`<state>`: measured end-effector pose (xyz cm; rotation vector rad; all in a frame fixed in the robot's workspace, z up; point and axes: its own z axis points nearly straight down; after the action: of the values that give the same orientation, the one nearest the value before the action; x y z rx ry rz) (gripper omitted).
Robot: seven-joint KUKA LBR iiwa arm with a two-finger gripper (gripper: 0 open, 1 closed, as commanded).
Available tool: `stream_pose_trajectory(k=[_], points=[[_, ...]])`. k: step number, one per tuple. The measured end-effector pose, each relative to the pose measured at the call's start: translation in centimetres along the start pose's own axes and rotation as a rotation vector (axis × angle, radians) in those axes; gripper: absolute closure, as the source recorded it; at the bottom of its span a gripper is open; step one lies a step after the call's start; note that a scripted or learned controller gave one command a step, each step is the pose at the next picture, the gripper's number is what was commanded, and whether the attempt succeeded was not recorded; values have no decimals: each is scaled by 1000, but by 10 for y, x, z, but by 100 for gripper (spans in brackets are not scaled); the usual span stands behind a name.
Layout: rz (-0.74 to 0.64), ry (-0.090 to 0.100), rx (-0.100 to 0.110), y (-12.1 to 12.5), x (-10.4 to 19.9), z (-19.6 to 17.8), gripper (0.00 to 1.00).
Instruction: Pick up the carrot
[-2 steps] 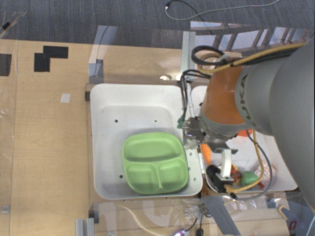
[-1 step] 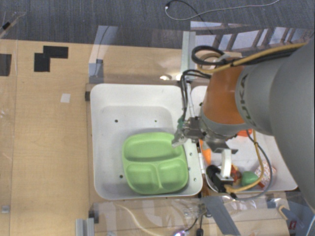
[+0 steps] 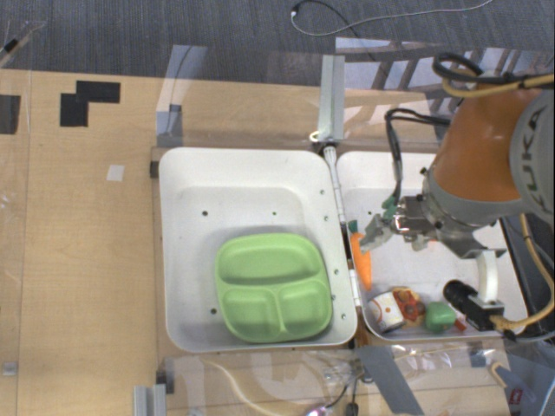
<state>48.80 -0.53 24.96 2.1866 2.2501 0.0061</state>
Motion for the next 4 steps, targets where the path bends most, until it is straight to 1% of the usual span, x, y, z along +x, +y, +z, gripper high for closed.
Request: stream_pose_trajectory(k=[1,2,3,4], points=[[-19,0,5,22,12,66,0],[-23,1,1,24,13,55,100],[-23,1,1,23,13,55,0],[28,0,4,2,4,63,0]])
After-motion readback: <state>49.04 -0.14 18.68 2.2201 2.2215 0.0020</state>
